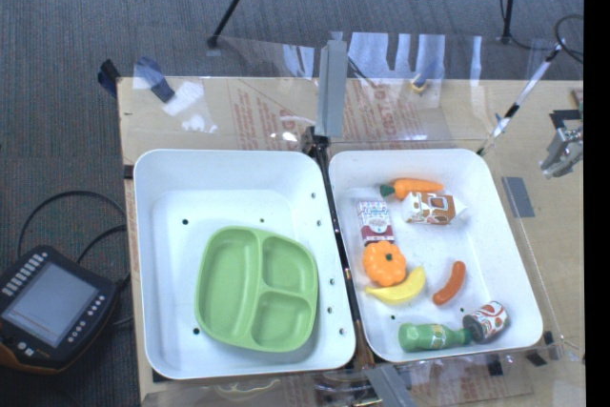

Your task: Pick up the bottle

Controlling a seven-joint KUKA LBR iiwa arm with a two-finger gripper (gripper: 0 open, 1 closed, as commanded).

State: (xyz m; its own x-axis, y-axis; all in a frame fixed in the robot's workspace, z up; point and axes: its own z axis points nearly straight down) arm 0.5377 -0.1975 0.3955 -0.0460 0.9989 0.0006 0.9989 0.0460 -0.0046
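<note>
Gripper [562, 152] sits at the far right of the view, outside the right bin [496, 195], just beyond that bin's upper right corner and above the bench [238, 114]; nothing is held in it, and whether its jaws are apart or together cannot be told at this size.

Relative to the right bin, everything else falls into place. The bottle [434, 335], green and lying on its side, rests along that bin's near edge, close to its lower right corner, well apart from the gripper. A small can [487, 320] lies just beside the bottle's cap end, toward the bin's right wall. A banana [400, 287] and an orange pumpkin-like fruit [383, 263] sit near the bin's middle, touching each other, with a sausage [449, 282] to their right. A small printed packet [376, 222] lies above the pumpkin, a carton [431, 208] to its right, and a carrot [412, 188] nearest the far wall.

Left of the right bin stands the left bin [162, 205], which holds a green 3-compartment tray [257, 288].
</note>
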